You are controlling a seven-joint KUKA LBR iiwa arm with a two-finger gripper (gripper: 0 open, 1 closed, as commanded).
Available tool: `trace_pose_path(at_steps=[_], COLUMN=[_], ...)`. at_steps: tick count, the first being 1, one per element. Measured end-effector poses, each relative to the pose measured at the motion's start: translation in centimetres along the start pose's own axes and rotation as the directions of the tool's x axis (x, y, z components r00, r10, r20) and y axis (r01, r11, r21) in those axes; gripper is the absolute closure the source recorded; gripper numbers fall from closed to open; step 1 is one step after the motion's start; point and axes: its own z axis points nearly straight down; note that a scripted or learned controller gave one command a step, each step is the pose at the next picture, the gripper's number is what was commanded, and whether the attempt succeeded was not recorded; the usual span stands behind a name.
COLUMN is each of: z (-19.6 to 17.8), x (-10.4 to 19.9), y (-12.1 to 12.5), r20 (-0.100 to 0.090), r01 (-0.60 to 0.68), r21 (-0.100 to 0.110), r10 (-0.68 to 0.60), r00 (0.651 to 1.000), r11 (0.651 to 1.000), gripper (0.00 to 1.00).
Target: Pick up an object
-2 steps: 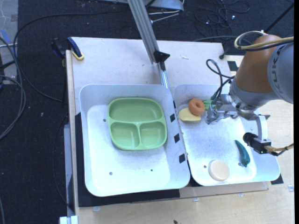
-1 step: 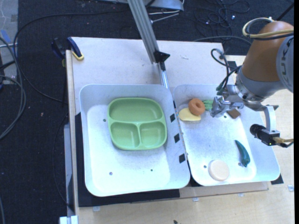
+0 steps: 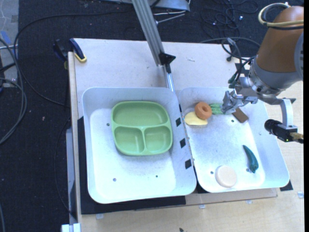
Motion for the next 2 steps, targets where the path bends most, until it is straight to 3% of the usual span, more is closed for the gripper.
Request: trace_pose_path(at_steps=[2], z=[1.1], x=[9.9], y=[-3.2], r20=[-0.002], r01=[0.003], r21=[0.008], r10=[-0.003], r00=[1.000], r11=[1.000], gripper=[1.00])
